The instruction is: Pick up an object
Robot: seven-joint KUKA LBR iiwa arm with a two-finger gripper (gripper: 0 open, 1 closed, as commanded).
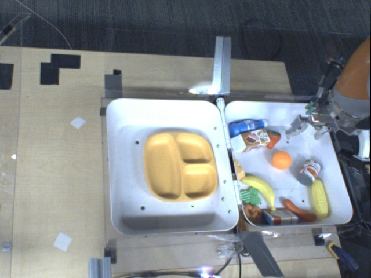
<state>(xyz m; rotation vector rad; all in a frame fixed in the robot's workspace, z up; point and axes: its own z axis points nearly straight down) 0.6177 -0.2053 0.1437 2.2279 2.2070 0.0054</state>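
Nearest the camera, along the front edge of the right bin (342,213), lie a red sausage-like toy (298,208), a corn cob (319,197) and a banana (260,189), with a green piece (251,196) and a small box (277,217) crowded beside them. A little farther back sit a small tin can (309,171) and an orange ball (282,160), then a blue-capped packet (250,134) against the bin's left wall. None of these is lifted, so the pick appears not yet made; the reach, the closing and the lift all seem left to do. The left bin (124,172) holds a yellow divided tray (179,165). At the far right corner the gripper (307,125) hangs above the right bin's back edge, its fingers spread with nothing between them. The orange ball, the likeliest target by nearness, is round, smooth and stands apart from its neighbours.
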